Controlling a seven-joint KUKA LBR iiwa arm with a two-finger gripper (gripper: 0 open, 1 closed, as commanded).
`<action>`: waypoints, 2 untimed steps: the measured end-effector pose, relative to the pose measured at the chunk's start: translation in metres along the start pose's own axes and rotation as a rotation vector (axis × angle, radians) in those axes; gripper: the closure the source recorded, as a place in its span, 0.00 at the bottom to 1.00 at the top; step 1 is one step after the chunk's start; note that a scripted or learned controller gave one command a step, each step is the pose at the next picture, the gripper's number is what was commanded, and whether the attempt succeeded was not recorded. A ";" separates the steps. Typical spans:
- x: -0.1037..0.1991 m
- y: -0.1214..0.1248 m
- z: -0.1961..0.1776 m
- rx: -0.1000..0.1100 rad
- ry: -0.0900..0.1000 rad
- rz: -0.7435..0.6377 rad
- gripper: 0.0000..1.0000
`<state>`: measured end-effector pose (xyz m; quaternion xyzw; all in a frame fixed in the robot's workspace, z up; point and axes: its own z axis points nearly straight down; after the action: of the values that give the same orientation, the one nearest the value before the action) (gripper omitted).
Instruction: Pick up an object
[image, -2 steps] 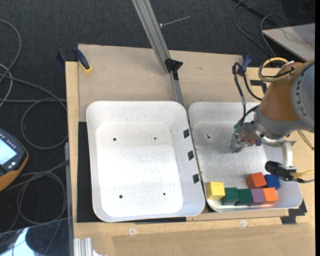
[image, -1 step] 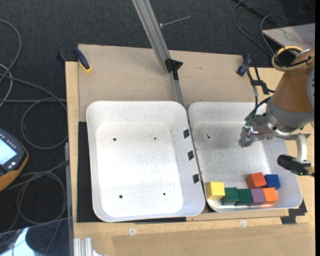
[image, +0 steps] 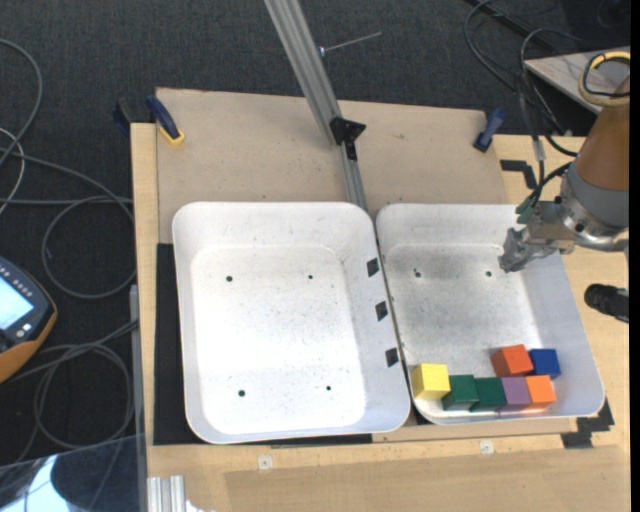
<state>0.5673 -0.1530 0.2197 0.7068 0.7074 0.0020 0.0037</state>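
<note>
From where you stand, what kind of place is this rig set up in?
Most likely a robotics lab bench. Two white bins sit on a plywood board clamped at the corners, cables trail over dark carpet, and the gripper hangs above coloured blocks in the right bin.

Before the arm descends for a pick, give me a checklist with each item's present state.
1. Blocks in reach, in the right bin: ok, clustered at its near edge.
2. Gripper above a block: not ok, it sits over bare floor near the far side.
3. Yellow block free to grasp: ok on its left side; green block touches its right.
4. Finger opening: cannot tell.
5. Gripper free of any object: cannot tell.
</note>
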 end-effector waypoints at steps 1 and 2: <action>0.000 0.002 -0.052 0.000 0.000 -0.001 1.00; 0.061 0.017 -0.053 0.005 0.004 -0.006 1.00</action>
<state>0.5835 -0.0920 0.2727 0.7047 0.7095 0.0016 0.0005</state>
